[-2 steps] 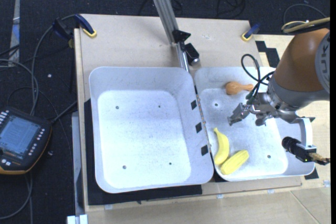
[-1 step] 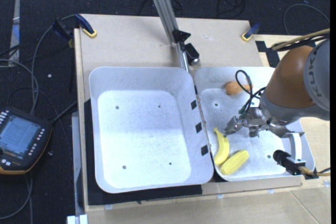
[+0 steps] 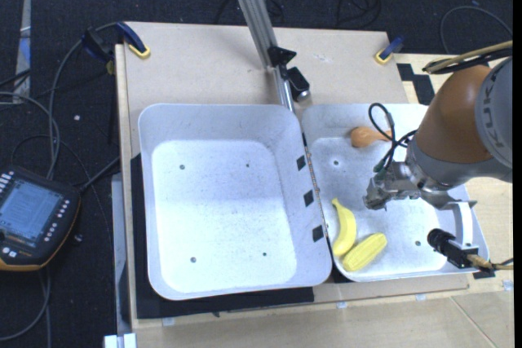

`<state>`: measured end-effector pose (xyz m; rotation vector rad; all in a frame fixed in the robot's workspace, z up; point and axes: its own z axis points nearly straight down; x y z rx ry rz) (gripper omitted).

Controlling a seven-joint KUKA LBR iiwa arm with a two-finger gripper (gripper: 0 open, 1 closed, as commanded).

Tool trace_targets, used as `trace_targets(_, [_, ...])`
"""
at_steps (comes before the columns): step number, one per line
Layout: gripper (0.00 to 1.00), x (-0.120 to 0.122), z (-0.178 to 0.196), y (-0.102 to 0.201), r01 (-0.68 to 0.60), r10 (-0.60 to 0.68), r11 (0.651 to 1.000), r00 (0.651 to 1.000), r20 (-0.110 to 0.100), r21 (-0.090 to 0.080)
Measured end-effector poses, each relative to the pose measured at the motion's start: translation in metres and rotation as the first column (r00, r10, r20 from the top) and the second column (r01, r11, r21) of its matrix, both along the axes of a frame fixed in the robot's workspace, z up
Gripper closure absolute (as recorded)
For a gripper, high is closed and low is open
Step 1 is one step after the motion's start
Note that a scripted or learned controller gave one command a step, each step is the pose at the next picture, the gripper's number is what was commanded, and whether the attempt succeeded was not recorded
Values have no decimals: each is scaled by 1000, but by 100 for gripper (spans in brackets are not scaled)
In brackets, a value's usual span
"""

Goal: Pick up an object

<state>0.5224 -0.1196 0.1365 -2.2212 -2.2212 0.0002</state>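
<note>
Corn cob [image 3: 364,251] and banana [image 3: 344,227] sit touching by the right bin's [image 3: 408,273] front-left corner, hugging its wall. Pincer [image 3: 377,198] hangs mid-bin just right of them; can't tell its grip. Orange ball [image 3: 361,137] sits back.

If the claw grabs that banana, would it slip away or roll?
The banana is curved and lies flat in the right bin, so it probably pivots rather than rolls. Its skin looks smooth, so it might slip. It touches the corn cob, which may get nudged.
</note>
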Motion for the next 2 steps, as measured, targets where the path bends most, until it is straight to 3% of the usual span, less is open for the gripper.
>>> trace_targets(2, [100, 4, 96, 8, -1, 1, 1000, 1000, 4, -1])
